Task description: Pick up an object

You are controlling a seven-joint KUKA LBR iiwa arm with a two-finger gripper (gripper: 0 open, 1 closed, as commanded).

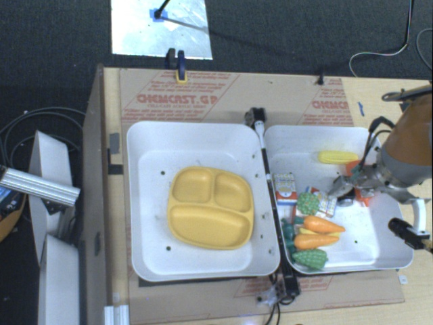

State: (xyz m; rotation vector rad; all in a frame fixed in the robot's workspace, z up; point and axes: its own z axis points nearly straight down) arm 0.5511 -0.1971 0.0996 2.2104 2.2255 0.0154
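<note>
- Camera view, from above: the fingers [346, 189] were seen low in the right bin [298, 141], at the end of the grey and orange arm [406, 147] that reached in from the right.
- How far the fingers were parted could not be told, since dark and pale parts blurred together at the tip; nothing could be made out between them.
- A small orange-red piece [364, 196] was seen just beside the tip, on its right; what it was could not be told.
- A pale packet [327, 205] lay just left of the tip, touching a green broccoli-like toy [308, 202].
- A white and red carton [285, 188] lay near the bin's left wall.
- Two orange carrots [321, 226] were piled below the broccoli-like toy, with a green bumpy toy [310, 258] beneath them near the bin's front edge.
- A yellow corn cob [337, 157] lay apart from the pile, towards the back of the right bin.
- A yellow divided plate [210, 206] was seen in the middle of the left bin [155, 147].
- Both bins rested side by side on the cardboard-covered surface [203, 93].
</note>
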